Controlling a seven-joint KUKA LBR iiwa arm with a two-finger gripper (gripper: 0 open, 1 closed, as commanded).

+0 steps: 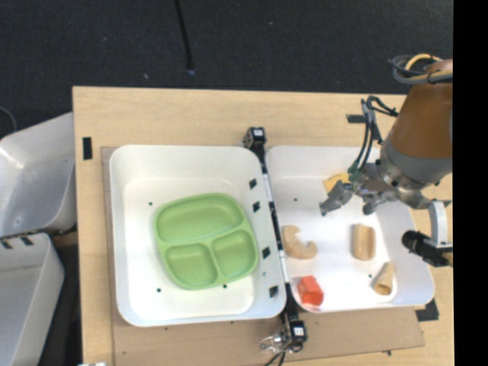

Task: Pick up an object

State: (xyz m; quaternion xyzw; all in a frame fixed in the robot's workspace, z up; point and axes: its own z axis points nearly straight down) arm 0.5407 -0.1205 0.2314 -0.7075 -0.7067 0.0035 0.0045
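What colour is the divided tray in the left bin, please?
Light green; the divided tray shows clearly in the camera view.

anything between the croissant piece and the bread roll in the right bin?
No. In the camera view, only bare white bin floor separates the croissant piece from the bread roll. The gripper hangs above that gap, nearer the roll.

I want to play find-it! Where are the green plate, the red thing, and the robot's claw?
green plate (204,239): camera view, on the ridge between its three sections.
red thing (309,291): camera view, middle of its top.
claw (349,201): camera view, midway between its fingertips, above the right bin.
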